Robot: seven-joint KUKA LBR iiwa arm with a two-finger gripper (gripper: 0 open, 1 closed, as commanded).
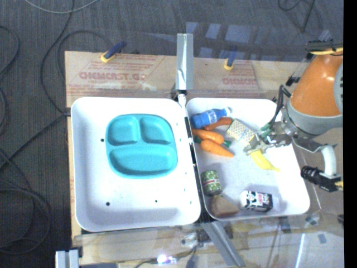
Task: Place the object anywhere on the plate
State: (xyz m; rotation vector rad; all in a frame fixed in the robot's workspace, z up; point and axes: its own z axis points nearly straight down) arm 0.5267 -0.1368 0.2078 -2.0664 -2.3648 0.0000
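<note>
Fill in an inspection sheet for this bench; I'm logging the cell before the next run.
Surface: two white bins side by side, left bin and right bin, on a brown board.
Job's things: blue plate with three compartments lies in the left bin, nothing on it.
Clutter: in the right bin, blue bottle, two carrots, yellow piece, green can, black-and-white carton.
Grippers: tool low over the right bin, above the yellow piece; finger state unclear.
Cables: several on the dark floor.
Surroundings: two yellow clamps at the board's far edge.
</note>
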